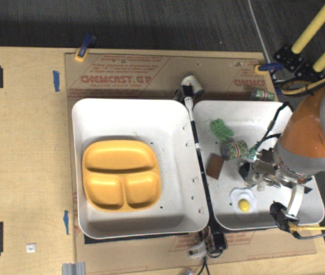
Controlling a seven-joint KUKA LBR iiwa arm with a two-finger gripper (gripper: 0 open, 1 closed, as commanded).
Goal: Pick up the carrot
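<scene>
Overhead, the KUKA arm's gripper point(261, 174) hangs over the right bin point(310, 215), above a toy fried egg point(243, 203) and beside a brown block point(215, 166), a small can point(234, 149) and a green toy point(221, 129). Its grip cannot be told, nor where the carrot lies.

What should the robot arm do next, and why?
Probably rise a little. The gripper sits over the right bin beside the fried egg, and the arm hides part of the bin floor; rising would show what lies there.
</scene>
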